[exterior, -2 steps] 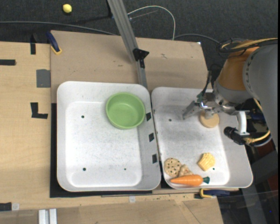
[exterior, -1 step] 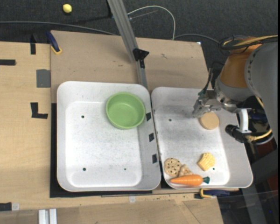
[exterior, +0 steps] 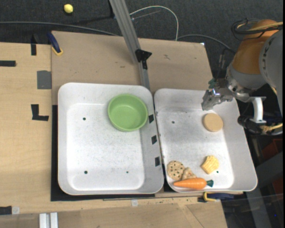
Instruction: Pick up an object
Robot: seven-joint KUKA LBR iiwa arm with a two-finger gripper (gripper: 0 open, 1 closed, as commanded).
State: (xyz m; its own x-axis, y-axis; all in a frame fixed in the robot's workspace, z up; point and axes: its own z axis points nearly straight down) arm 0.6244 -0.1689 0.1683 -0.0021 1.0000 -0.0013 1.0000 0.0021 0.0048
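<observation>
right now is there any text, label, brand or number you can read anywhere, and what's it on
None can be read.
The green bowl, round tan disc, cracker, yellow piece and carrot carry no lettering.
The black tape marks on the bench are shapes, not characters.

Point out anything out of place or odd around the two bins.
A small yellow ball lies on the dark floor beyond the bench, far from both bins. Inside the bins, the green bowl sits upright and nothing is spilled.

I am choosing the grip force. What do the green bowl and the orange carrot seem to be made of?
Green bowl: probably moulded plastic, with a uniform colour and a soft matte sheen. Orange carrot: likely toy plastic, smooth, evenly orange, with a green tip. Neither can be confirmed by look alone.
</observation>
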